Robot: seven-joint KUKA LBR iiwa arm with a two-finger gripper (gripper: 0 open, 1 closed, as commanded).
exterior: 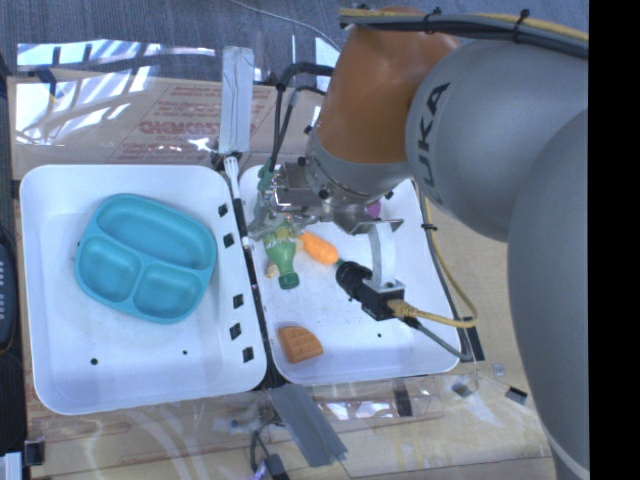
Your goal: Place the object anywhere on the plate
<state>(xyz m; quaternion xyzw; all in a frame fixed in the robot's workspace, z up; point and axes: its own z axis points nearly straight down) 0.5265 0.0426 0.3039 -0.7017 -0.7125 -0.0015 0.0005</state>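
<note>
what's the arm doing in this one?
The KUKA arm reaches into the right bin, its gripper low near the divider, right by a small green bottle and an orange carrot-like piece. A tan cracker-like piece lies nearer the front. The blue divided plate sits in the left bin with nothing on it, so nothing is placed yet.

The large grey rounded arm casing carries dark capital letters, seen sideways, reading "UKA", the visible part of the maker's name, just beside the orange band. On the flat brown cardboard sheet lying behind the white bins, under a glossy clear covering, there are lines of red print, but glare and the slant make them too blurred to read.
</note>
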